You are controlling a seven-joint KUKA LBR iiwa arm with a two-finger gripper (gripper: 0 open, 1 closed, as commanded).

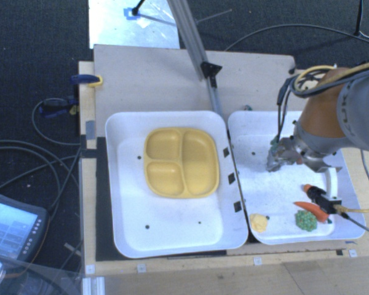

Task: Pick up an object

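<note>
Two white bins [172,238] on a tan bench [147,78], dark carpet [31,42] around; finger state unclear.

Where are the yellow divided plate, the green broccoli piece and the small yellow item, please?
yellow divided plate [182,162]: camera view, centre ridge.
green broccoli piece [305,220]: camera view, its top.
small yellow item [258,222]: camera view, its middle.

A grey robot arm [350,112] with an orange band reaches into the right-hand white bin [246,134], its gripper [277,158] low over the floor. Near the front wall lie a carrot [312,210], a green piece [305,220] and a yellow piece [258,222]. A yellow divided plate [181,162] sits in the left bin [123,214].
</note>
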